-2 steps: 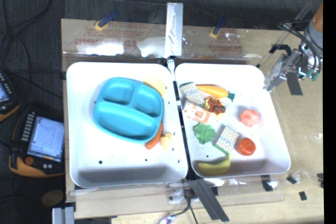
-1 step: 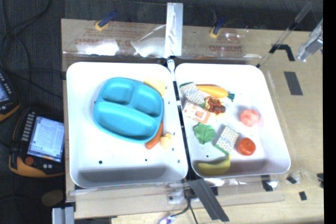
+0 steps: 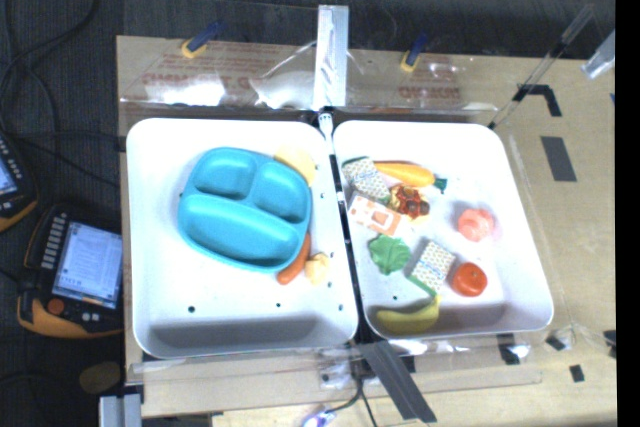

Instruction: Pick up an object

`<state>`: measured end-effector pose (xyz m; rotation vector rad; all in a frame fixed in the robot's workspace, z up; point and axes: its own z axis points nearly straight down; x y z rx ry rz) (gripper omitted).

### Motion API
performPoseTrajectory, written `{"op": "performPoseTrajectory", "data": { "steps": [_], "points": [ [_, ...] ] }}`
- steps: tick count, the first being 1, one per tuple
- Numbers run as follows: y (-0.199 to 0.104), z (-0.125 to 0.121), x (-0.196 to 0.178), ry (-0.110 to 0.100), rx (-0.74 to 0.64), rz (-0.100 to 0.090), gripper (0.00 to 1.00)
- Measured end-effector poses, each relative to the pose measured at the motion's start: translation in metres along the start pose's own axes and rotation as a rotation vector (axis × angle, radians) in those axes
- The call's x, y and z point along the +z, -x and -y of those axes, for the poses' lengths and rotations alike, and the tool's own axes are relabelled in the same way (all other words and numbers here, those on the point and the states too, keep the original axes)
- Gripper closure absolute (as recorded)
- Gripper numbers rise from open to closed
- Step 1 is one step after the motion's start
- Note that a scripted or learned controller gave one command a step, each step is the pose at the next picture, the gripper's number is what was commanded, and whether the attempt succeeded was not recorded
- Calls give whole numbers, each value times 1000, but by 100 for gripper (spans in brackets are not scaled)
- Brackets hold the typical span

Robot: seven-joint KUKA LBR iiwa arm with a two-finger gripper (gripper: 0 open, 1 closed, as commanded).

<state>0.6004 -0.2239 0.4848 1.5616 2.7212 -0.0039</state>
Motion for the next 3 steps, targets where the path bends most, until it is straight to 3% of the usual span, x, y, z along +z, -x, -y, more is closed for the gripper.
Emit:
{"op": "performPoseTrajectory", "data": {
  "steps": [1,2,3],
  "points": [
    [0,0,0,-1,1,0,0],
    [6,-19,128,-2,290,-4,0],
    [-27,-9,283,-4,644,-6,0]
  ]
}}
